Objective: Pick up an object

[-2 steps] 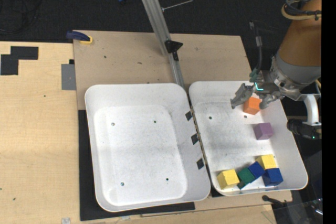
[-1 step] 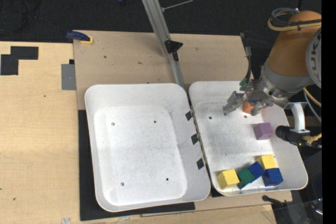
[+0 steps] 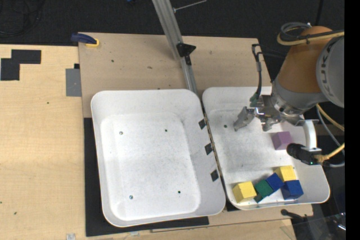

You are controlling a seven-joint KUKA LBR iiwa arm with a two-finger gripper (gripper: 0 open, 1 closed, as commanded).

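Jaws [image 3: 243, 121] hang over the right bin [image 3: 225, 98], above bare floor; whether they stand apart or together I cannot tell.
I judge the purple cube [image 3: 281, 139], just beside the wrist and apart from the corner cluster, the cleanest pick: centre, then descend.

Bins: two, a left bin [image 3: 107, 115] and a right bin [image 3: 225, 101]
Yellow blocks: two [image 3: 244, 190] [image 3: 287, 172]
Blue blocks: two [image 3: 274, 181] [image 3: 291, 189]
Green block: one [image 3: 262, 190]
Purple block: one [image 3: 281, 139]
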